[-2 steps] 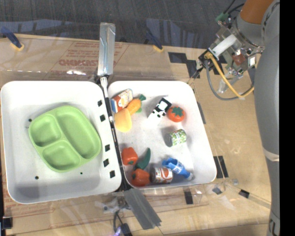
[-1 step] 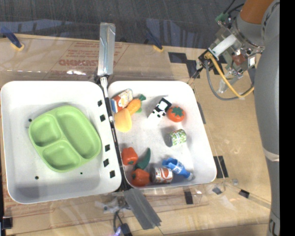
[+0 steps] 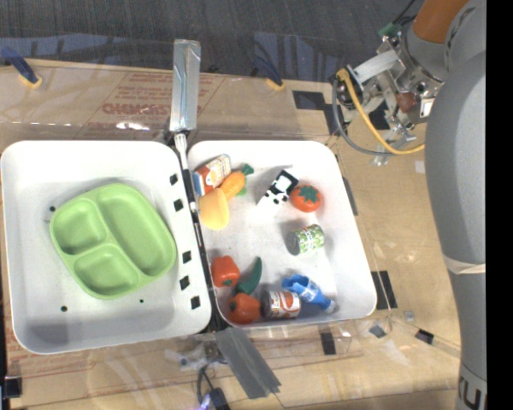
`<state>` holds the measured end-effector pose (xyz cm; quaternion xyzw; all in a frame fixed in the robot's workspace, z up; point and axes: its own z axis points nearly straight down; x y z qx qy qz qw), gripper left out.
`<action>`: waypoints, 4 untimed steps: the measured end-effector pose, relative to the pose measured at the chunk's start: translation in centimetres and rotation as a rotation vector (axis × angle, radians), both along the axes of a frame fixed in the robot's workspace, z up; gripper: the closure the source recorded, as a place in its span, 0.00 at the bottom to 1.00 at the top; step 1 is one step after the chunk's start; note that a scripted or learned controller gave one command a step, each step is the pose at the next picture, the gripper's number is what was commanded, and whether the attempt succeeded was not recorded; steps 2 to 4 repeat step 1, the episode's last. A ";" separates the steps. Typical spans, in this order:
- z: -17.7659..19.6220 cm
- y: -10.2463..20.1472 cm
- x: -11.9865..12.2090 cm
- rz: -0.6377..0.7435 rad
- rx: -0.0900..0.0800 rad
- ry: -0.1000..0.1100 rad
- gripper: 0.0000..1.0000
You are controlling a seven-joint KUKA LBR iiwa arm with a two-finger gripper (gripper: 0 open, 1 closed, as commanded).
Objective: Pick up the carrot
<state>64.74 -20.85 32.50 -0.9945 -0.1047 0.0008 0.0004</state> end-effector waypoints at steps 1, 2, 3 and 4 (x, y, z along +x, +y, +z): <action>-9.5 0.1 -0.2 0.000 0.004 0.007 0.00; -9.5 0.1 -0.2 0.000 0.004 0.007 0.00; -9.5 0.1 -0.2 0.000 0.004 0.007 0.00; -9.5 0.1 -0.2 0.000 0.004 0.007 0.00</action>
